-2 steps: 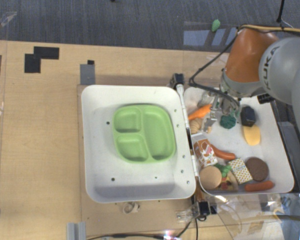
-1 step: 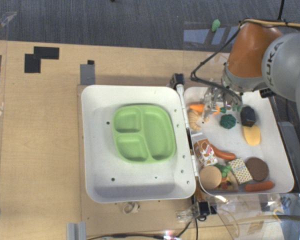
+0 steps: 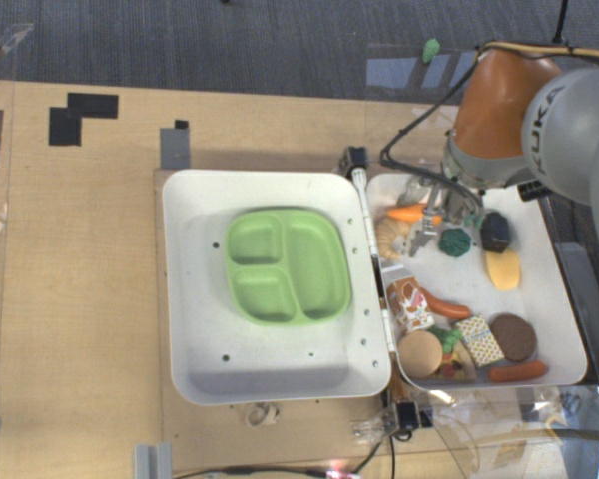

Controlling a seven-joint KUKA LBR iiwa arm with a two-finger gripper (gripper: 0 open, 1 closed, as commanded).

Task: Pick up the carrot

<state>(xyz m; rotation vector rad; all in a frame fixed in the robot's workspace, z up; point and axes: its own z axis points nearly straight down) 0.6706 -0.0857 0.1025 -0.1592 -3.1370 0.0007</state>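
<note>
Orange carrot (image 3: 407, 213) lies near the far left corner of the right bin (image 3: 569, 312), just left of the gripper (image 3: 431, 220). Whether the gripper is wide or narrow I cannot tell, nor whether it touches the carrot. Green plate (image 3: 285, 265) with 3 compartments sits in the left bin (image 3: 190, 297).

grey arm (image 3: 579, 133), orange band (black cables)

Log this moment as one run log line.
task: pick up carrot | gripper: over right bin, beside carrot | grasp: not confirmed | green tray: left bin
</note>
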